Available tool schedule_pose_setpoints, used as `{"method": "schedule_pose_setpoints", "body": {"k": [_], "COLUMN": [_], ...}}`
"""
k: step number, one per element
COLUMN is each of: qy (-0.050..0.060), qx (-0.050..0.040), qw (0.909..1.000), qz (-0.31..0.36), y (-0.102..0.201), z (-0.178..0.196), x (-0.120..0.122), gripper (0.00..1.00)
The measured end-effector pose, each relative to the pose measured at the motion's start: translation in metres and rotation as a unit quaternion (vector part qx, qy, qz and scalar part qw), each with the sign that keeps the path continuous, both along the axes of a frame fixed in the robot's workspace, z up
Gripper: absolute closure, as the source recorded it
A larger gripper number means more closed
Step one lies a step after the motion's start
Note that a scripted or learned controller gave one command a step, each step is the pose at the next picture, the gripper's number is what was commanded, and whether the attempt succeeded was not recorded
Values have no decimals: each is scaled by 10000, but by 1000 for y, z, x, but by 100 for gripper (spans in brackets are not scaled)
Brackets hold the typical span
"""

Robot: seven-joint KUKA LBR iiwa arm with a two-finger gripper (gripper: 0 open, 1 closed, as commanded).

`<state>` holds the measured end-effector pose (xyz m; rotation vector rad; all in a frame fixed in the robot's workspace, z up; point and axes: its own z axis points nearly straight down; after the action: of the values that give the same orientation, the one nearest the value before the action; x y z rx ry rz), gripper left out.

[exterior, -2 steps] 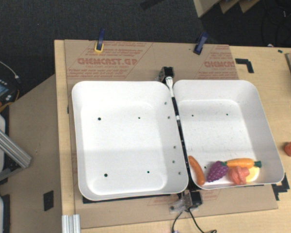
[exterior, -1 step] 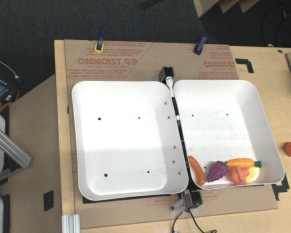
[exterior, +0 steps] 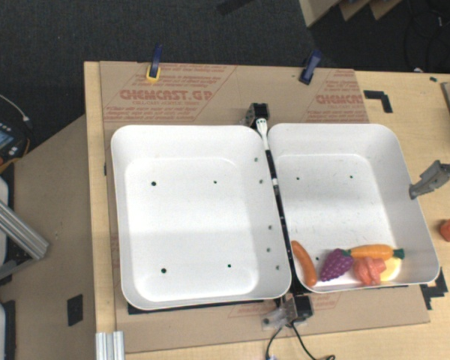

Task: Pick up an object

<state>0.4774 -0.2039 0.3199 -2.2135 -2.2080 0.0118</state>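
Several toy foods lie along the near edge of the right bin (exterior: 337, 145): an orange sausage (exterior: 304, 263), a purple bunch of grapes (exterior: 335, 264), a carrot (exterior: 375, 251), a red piece (exterior: 367, 271) and a yellow piece (exterior: 391, 270) tucked behind it. A grey part of my gripper (exterior: 432, 178) pokes in from the right edge of the view, over the right bin's right rim. It is well above and to the right of the toys and touches none of them.
The left bin (exterior: 124, 201) sits beside the right one, joined by a black hinge strip (exterior: 274, 193). Both rest on a cardboard sheet (exterior: 210, 88) held by blue clamps (exterior: 155, 62) at the back. An orange-red patch (exterior: 448, 229) shows at the right edge.
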Motion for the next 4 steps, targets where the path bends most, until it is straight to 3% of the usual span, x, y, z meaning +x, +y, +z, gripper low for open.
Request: {"method": "schedule_pose_setpoints", "body": {"k": [1,2,4], "qy": [-174,-154,-60], "qx": [-50,-17,-27], "qw": [9998,9998,10000], "qz": [51,86,14], "y": [50,169,173], "z": [137,222,194], "x": [31,4,2], "gripper": [0,0,0]}}
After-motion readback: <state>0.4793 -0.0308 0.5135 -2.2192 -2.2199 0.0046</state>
